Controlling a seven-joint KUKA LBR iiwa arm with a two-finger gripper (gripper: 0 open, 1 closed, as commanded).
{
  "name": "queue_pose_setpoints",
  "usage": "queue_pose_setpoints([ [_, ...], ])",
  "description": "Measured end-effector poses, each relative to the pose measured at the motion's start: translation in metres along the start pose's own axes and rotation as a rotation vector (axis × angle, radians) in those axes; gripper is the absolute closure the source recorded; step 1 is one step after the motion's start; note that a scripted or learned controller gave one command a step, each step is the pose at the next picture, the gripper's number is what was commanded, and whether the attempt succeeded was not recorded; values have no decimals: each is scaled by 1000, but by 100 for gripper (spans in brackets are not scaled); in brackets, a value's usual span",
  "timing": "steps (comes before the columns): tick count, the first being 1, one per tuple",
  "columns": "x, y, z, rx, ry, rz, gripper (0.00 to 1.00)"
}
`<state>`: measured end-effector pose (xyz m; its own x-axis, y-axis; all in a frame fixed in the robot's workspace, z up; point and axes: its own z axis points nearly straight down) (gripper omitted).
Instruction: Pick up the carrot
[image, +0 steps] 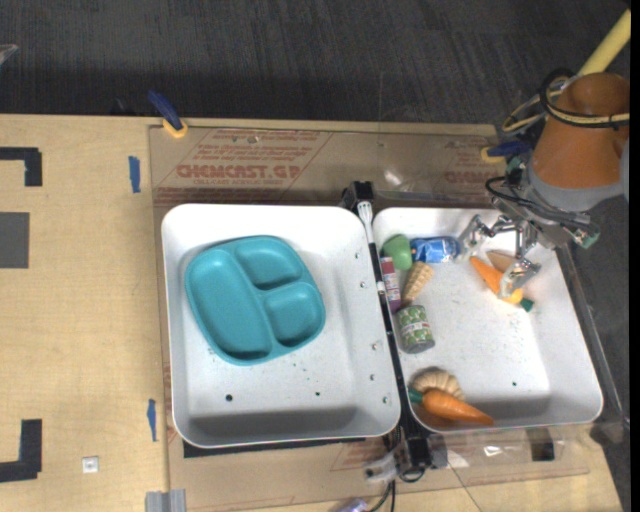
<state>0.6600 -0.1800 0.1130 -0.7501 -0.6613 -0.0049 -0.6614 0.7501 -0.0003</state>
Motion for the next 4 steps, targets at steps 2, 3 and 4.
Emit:
queue_pose_setpoints([
  [2, 38, 19, 10, 14, -19, -28, 100],
  [3, 38, 20, 11, 13, -18, -27, 0],
  [4, 75, 9, 24, 5, -4, 139, 0],
])
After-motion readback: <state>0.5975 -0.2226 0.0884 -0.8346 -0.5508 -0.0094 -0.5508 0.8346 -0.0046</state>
